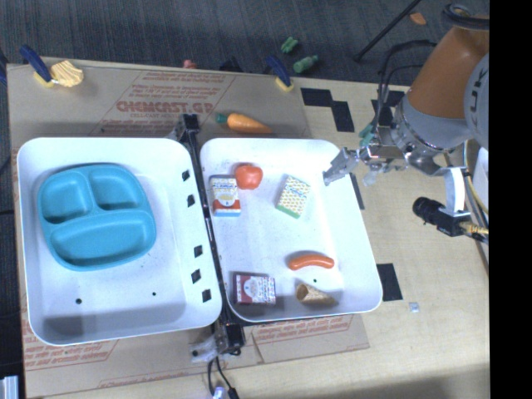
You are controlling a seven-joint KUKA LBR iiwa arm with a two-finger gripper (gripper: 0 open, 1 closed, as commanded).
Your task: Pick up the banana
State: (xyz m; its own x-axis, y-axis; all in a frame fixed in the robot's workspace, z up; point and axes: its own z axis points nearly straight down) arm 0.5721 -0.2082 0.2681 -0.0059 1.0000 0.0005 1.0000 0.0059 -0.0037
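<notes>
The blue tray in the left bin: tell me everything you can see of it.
The blue tray is a light blue, plastic-looking divided plate with rounded corners and three compartments: two smaller ones along its far side and one wide one along its near side. It lies flat and right way up on the floor of the left bin, slightly turned, toward the bin's far-left part. Nothing lies in it, and nothing touches it except the bin floor.

Just one fixed cam here, mounted above the counter point(432, 306) and looking down at a slant. It's far enough back to fit both white bins, left bin point(33, 306) and right bin point(353, 248), plus some dark floor point(125, 15) along the top. The arm point(445, 81) pokes in from the right side.
</notes>
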